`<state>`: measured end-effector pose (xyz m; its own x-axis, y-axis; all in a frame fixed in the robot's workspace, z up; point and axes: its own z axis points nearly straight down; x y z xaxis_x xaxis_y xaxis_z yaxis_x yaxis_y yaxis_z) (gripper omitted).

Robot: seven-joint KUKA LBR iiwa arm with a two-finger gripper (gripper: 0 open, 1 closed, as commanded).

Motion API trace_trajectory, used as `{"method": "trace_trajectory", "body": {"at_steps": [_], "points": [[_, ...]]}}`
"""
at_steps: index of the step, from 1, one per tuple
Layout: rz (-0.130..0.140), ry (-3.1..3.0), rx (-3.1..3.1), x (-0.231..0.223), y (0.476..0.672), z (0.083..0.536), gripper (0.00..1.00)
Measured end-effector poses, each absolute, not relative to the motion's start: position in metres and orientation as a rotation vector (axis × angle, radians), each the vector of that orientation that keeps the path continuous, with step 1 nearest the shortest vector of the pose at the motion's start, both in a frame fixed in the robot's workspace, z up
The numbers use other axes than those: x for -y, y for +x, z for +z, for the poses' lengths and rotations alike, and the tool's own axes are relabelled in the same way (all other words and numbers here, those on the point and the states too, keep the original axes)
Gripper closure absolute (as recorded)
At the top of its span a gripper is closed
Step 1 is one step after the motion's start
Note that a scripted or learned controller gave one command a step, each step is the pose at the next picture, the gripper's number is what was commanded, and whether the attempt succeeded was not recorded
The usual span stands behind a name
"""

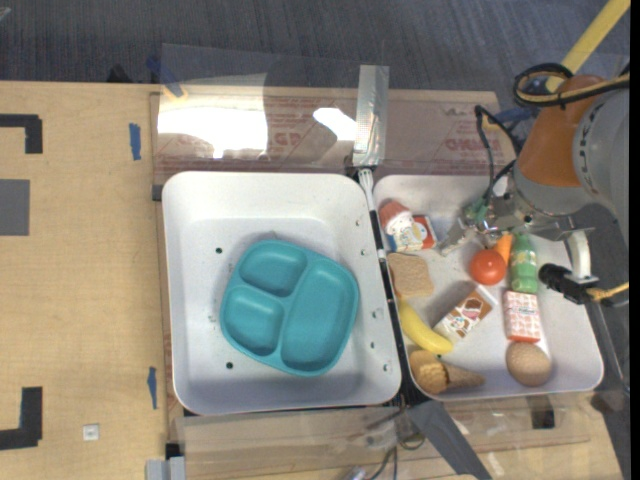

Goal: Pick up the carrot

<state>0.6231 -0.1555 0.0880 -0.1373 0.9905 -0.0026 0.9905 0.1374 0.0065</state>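
Two white bins are seen side by side on the wooden bench [70,298]. In the left bin [190,208], a teal plate [290,308] with three sections is laid near the middle. The right bin [585,358] is filled with toy food. The grey arm [600,158] with its orange band is seen at the upper right of the frame, reaching down into the right bin. The gripper [492,226] is lowered at the upper middle of that bin, and whether the jaws are spread or pressed together cannot be told. The carrot [504,247], small and orange, is seen just below the gripper, between a red tomato [488,266] and a green bottle [524,265]; whether it is touched by the jaws cannot be told. A pink packet [522,316] is laid below the bottle, and a brown egg [528,362] is found at the lower right. A yellow banana [424,330], a slice of bread [409,274], a small carton [465,314] and an ice cream cone [440,374] are placed on the left side of that bin. A red and white can [403,228] is laid near the top left of it.
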Motion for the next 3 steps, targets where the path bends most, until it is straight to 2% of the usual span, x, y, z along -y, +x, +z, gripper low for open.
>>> {"method": "trace_trajectory", "body": {"at_steps": [1, 2, 3], "points": [[0.008, 2.050, -2.360, 0.156, 0.625, 0.101, 1.00], [-0.002, 2.024, -2.402, 0.178, 0.535, 0.102, 1.00], [0.004, 2.086, -2.343, 0.165, 0.654, 0.088, 1.00]]}}
